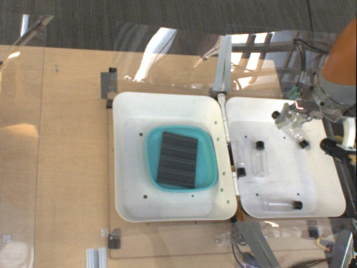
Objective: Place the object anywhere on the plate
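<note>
Pretty bright and even overall, looks like overhead light. Strong white glare streaks across the clear panels [159, 49] at upper center and again at upper right, plus a soft pale patch on the wooden bench [56, 166] at mid left. White bins [167, 208] close to blown out, rims barely separated from the floor of each. Only faint, soft shadows. A bit soft and grainy everywhere, small stuff on the right side smeary. Slight bending toward the frame edges.

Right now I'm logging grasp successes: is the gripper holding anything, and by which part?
Cannot be told. The gripper hangs over the right bin's upper corner amid clear vials. The dark ridged block already lies on the teal plate.
</note>
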Tool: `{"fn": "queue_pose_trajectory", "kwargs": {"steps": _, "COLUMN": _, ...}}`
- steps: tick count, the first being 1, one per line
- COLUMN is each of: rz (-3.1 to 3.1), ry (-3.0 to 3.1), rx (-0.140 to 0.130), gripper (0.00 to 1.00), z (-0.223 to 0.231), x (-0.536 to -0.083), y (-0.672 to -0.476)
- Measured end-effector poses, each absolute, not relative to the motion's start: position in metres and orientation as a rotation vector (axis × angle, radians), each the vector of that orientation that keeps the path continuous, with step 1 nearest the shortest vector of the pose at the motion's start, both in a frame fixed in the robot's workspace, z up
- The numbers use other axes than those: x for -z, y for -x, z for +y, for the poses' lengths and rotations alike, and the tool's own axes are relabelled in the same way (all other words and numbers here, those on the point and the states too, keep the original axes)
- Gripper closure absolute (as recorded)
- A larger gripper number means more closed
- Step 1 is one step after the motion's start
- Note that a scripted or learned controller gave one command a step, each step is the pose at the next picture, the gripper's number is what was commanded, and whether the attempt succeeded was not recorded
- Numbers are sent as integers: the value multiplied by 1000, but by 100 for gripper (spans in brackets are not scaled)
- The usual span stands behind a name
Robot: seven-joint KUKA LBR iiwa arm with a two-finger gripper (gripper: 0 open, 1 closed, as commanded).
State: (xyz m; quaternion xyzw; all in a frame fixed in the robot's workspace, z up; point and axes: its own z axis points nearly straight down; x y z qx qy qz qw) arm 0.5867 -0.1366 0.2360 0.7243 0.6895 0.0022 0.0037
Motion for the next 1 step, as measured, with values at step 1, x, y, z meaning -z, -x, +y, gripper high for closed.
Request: {"fn": "queue_pose_trajectory", "kwargs": {"steps": 1, "rz": 2343, "ry": -2072, "rx": -11, "gripper": 100, "z": -90, "x": -109, "y": -573}}
